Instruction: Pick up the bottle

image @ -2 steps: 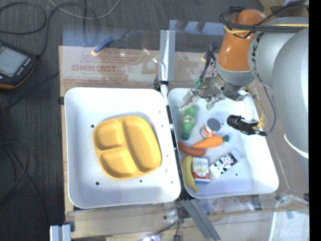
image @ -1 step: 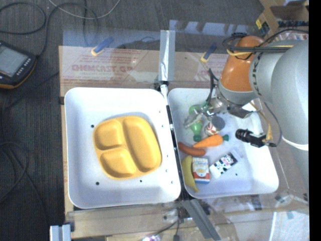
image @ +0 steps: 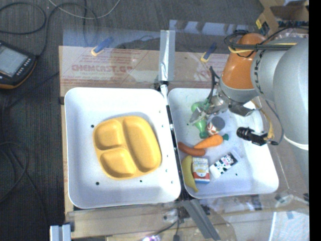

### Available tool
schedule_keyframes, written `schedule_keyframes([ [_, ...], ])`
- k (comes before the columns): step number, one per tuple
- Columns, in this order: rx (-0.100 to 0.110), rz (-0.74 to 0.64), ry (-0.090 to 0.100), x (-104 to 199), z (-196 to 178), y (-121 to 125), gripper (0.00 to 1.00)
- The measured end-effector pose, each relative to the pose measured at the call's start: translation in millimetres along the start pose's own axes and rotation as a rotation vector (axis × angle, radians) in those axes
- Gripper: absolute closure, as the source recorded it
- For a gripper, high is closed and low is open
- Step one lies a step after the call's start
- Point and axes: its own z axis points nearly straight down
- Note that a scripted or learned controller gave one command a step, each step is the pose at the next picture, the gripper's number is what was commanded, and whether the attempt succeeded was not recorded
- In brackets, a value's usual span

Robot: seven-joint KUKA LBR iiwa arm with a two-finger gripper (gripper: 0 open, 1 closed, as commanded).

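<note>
Pincer (image: 209,110) lowered over the right bin (image: 261,179); whether it is spread or closed cannot be told from here. Directly beneath it lies one green bottle (image: 201,118), touching or nearly touching it. Just below the bottle: one carrot (image: 209,142), one red sausage (image: 189,148), one banana (image: 188,174), one small carton (image: 200,169), one white box (image: 223,164). The arm (image: 281,84) bends down from the right. Left of the bottle, one left bin (image: 80,134) holds one yellow divided tray (image: 128,146).

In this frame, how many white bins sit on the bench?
2. The left bin holds a yellow divided tray; the right bin holds the green bottle and toy food, under the claw.
</note>
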Motion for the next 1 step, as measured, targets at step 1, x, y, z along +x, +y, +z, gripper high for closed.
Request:
schedule_keyframes([
  [1,0.003,-0.017,-0.002,-32.9,-114.4,-7.9,1.0],
])
